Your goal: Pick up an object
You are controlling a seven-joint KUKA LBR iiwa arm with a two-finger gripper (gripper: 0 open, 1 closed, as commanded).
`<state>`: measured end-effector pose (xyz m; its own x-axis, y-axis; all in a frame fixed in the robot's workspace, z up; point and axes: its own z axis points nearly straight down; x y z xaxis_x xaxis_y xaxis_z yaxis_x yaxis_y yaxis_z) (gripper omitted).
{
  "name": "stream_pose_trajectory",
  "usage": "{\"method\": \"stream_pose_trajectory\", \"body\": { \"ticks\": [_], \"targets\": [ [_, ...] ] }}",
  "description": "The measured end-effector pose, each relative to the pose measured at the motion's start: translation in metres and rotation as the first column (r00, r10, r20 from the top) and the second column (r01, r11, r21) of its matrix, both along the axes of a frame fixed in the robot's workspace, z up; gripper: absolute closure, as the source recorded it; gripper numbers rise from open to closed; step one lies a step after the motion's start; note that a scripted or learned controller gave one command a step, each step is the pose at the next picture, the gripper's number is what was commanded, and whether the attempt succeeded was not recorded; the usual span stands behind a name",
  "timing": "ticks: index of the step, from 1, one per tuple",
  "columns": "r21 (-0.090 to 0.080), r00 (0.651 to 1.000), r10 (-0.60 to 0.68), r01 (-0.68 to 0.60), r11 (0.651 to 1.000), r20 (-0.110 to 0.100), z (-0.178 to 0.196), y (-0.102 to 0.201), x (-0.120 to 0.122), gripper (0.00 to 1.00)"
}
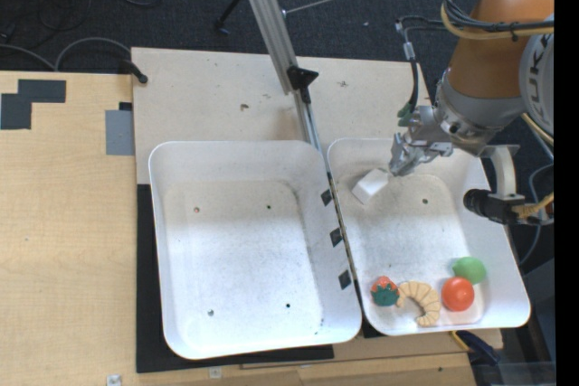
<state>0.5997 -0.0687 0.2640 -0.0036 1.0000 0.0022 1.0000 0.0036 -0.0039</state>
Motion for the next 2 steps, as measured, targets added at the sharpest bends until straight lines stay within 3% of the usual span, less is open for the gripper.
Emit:
{"method": "stream_pose_trajectory", "body": {
  "ticks": [2],
  "targets": [
    [0.0, 1.0, 0.0, 0.0, 1.0, -0.003, -0.019, 0.095, -0.029, 1.0]
  ]
}}
